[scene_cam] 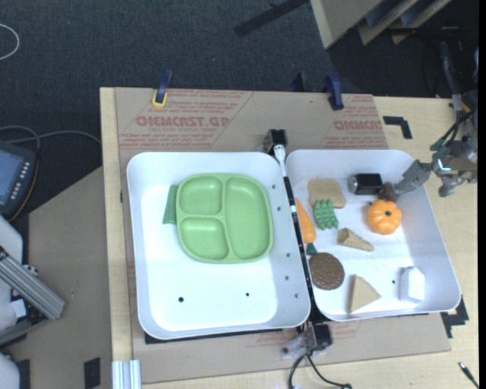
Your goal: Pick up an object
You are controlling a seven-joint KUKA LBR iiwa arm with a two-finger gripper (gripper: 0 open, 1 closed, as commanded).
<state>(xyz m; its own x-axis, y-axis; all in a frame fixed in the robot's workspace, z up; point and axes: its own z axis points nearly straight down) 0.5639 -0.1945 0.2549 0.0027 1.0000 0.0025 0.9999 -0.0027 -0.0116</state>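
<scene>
Dark blue-grey carpet floor (114,45) beyond a pale wooden bench (68,228). Brown cardboard sheet (228,121) with red lettering, fastened by yellow clamp (160,96) and blue clamp (333,91). Light wooden furniture (364,19) upper right. Even lighting.

Open floor across the left bin (152,289) below and left of the green tray (225,216). Crowded in the right bin (437,251): pumpkin (383,216), black block (367,182), bread (326,192), wedges, cookie (326,270) close together. Some clear room along its right wall above the white block (414,284).
</scene>
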